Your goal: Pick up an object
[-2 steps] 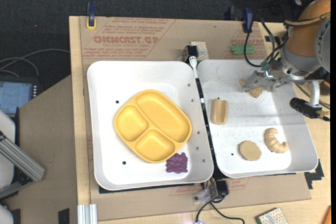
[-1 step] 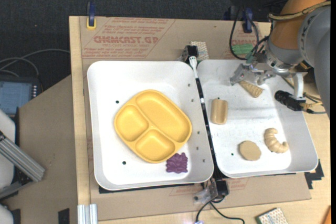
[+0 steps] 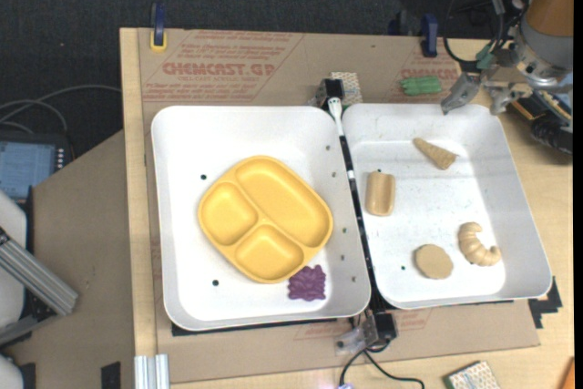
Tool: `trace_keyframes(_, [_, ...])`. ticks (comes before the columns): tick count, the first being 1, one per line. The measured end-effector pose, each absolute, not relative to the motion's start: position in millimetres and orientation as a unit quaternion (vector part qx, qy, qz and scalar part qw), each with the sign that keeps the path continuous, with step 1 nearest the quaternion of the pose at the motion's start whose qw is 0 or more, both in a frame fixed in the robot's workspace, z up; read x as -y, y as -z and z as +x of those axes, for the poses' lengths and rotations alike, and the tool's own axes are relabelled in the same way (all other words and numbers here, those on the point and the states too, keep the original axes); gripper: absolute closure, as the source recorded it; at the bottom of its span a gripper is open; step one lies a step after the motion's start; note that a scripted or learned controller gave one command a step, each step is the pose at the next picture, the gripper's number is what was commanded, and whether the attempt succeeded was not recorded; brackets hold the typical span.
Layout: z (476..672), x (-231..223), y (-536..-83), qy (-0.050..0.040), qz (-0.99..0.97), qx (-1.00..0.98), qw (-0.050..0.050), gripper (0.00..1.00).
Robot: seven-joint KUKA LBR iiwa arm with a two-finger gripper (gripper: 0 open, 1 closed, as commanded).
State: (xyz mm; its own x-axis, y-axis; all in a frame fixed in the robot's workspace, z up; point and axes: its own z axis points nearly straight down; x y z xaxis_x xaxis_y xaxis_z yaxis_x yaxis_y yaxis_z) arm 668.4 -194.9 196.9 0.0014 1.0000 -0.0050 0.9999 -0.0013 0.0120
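The gripper (image 3: 475, 93) hangs spread and holding nothing over the right bin's (image 3: 519, 196) far rim. Below lie a wedge (image 3: 435, 152), roll (image 3: 380, 193), cookie (image 3: 434, 261) and croissant (image 3: 478, 244), well apart.

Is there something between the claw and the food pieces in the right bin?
Nothing visible does. The claw hangs over the far rim of the right bin. The cone-shaped piece lies nearest, with bare bin floor between them.

Two white bins side by side: left bin (image 3: 173, 196) with yellow divided plate (image 3: 264, 218) and purple grapes (image 3: 308, 283), right bin (image 3: 519, 223) with four tan food pieces, gripper (image 3: 476, 95) above its upper right corner, open.
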Motion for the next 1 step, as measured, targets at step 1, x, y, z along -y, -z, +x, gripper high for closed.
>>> trace_keyframes(1, [608.8, 190.3, -85.9, 0.0033, 0.708, -0.706, -0.006, 0.0])
